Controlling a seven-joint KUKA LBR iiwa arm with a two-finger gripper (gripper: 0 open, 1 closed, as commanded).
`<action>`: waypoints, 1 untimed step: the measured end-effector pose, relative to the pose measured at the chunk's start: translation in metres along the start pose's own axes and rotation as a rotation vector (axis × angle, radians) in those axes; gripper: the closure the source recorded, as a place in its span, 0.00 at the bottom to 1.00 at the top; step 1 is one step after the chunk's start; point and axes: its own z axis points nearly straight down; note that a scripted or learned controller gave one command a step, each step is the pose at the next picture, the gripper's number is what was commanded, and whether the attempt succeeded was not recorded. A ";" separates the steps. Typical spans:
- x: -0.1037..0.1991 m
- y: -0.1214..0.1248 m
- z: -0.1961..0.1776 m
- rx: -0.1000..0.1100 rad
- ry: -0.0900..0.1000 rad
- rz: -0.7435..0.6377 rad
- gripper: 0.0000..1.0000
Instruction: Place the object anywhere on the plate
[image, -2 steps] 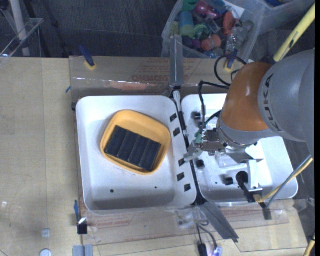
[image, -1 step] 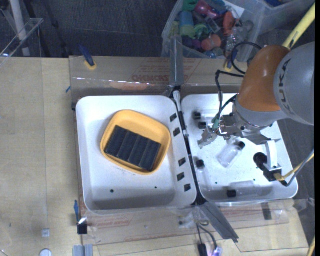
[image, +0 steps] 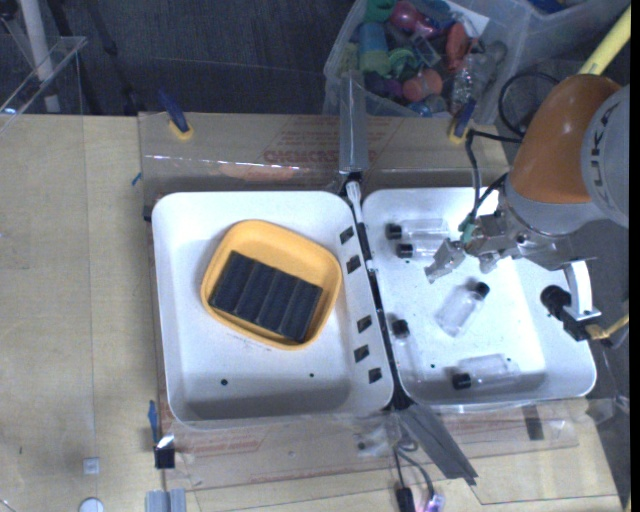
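Nearest the camera, a small clear plastic vial with a black cap (image: 478, 371) is lying flat along the right bin's (image: 570, 375) front edge. Another clear black-capped vial (image: 461, 305) is lying just below the two-finger gripper (image: 466, 258), its long axis slanting from cap at upper right to base at lower left. The gripper is hanging spread and empty (nothing is sitting between its fingers), so a short descent looks enough to reach that vial. The square yellow plate with a dark ribbed insert (image: 222, 261) is sitting well apart to the gripper's left, in the left bin (image: 190, 395), across the divider.
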 end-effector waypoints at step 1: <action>0.001 0.001 -0.010 -0.002 -0.002 -0.003 1.00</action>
